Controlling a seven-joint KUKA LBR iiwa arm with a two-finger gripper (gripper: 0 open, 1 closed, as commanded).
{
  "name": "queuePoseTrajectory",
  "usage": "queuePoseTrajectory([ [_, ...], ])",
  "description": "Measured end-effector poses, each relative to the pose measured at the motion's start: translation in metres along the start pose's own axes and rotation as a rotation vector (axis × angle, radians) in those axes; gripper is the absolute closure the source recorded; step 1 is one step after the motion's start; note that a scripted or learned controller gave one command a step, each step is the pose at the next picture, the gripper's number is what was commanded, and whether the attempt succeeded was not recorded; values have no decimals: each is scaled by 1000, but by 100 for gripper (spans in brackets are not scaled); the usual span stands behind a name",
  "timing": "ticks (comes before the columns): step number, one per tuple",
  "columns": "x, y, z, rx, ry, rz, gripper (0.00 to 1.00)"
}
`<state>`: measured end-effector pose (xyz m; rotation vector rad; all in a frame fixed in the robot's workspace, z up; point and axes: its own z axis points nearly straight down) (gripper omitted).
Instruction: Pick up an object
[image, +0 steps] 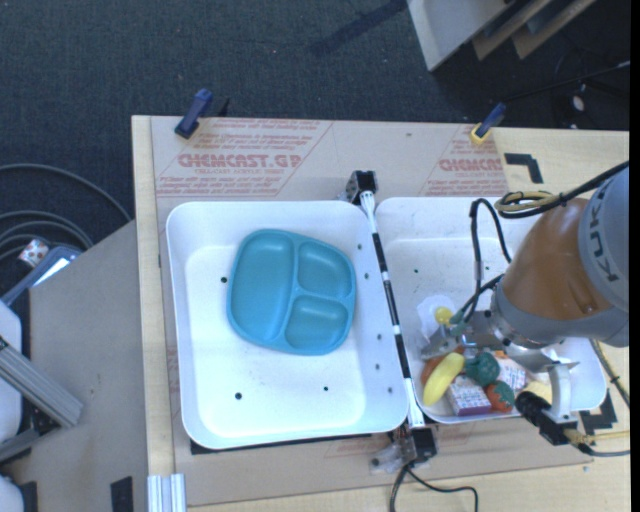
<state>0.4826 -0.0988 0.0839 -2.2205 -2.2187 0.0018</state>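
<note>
Camera view has the gripper (462, 345) low in the right bin (420, 225), poised over a cluster of small toy foods at that bin's near corner, and whether its jaws are spread or closed I cannot tell, nor whether they have anything. Just beneath and in front of the jaws lie a yellow banana (441, 377), a green piece (483, 367) and a small printed box (467, 400), touching 1 another, probably the pick target. Farther off, across the divider, the left bin (200, 400) holds 1 blue divided plate (292, 291), well apart from the jaws.
</note>
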Motion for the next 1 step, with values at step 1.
queuePoseTrajectory([
  [1,0,1,-10,-2,0,1,100],
])
